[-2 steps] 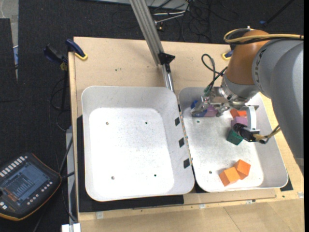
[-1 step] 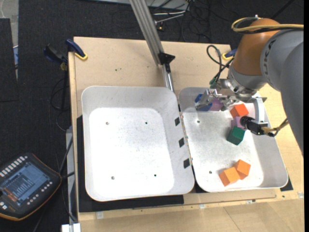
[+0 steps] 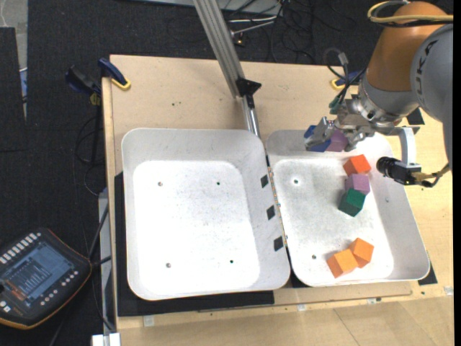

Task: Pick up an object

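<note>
Hovering over right bin [image 3: 403, 262] far rim: gripper [image 3: 325, 137], purple block [image 3: 337, 142] pinched between fingers, lifted off bin floor.

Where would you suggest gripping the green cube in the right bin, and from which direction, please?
Come straight down on the green cube and close the fingers on its left and right side faces. Those two sides look free, whereas the purple cube appears to touch it on the far side, so a far-to-near pinch would probably catch that neighbour.
</note>
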`<state>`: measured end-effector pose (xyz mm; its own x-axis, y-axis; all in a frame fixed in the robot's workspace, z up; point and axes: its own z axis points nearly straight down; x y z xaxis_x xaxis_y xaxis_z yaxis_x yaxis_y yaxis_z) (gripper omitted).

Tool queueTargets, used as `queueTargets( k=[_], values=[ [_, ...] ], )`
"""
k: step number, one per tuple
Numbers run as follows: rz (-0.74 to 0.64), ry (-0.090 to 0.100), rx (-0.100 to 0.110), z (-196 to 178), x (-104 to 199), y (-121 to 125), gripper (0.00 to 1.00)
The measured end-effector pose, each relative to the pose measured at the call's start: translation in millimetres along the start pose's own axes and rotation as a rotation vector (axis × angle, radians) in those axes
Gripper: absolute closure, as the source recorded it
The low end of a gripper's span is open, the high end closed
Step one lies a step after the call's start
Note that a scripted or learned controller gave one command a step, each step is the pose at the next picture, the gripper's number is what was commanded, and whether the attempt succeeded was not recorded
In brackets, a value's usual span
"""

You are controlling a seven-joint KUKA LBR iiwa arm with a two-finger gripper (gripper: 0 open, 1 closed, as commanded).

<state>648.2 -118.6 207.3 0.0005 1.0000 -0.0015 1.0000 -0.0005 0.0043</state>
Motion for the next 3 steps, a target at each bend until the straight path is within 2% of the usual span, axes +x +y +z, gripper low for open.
queueTargets(
  k=[1, 2, 3],
  values=[
    [-0.002, 0.0, 0.0, -43, -3, 1, 1.0],
    [-0.008, 0.004, 0.006, -50, 50, -12, 1.0],
    [-0.008, 0.003, 0.01, -34, 100, -27, 1.0]
  ],
)
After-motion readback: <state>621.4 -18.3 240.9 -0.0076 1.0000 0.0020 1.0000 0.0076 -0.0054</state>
